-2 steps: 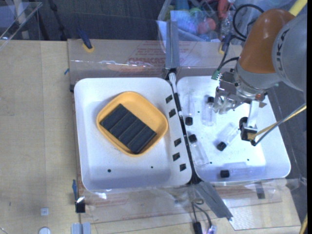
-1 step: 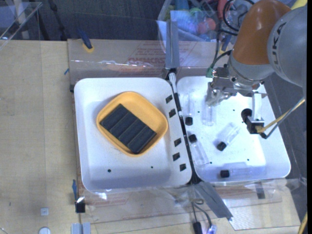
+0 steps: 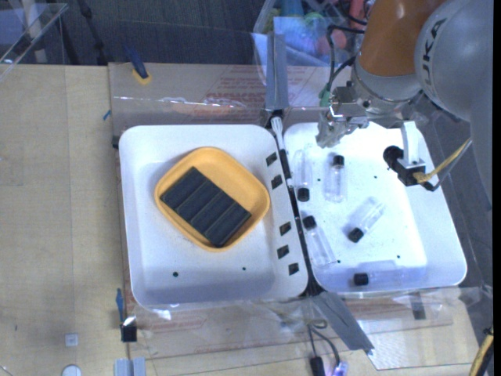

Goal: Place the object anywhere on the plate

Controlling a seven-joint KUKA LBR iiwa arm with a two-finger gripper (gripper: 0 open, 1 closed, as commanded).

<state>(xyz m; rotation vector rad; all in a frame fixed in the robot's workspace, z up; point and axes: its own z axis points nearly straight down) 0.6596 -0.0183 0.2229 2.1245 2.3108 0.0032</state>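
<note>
A yellow plate [image 3: 213, 197] with a dark ridged insert lies in the left bin [image 3: 149, 272]. Several clear vials with black caps lie in the right bin [image 3: 423, 249]: one near the middle back [image 3: 335, 180], one tilted at the centre [image 3: 366, 216], two along the left wall [image 3: 301, 175] [image 3: 318, 245] and one at the front edge [image 3: 372, 275]. My gripper [image 3: 332, 129] hangs over the back left part of the right bin, just behind the middle-back vial. Nothing shows in its grasp.
A divider with black clips [image 3: 280, 202] separates the two bins. A black fitting with a yellow cable [image 3: 409, 167] sits at the right bin's back right. A crate of coloured items [image 3: 313, 6] stands behind the bins. The arm's orange band [image 3: 395, 22] looms over the right bin's back.
</note>
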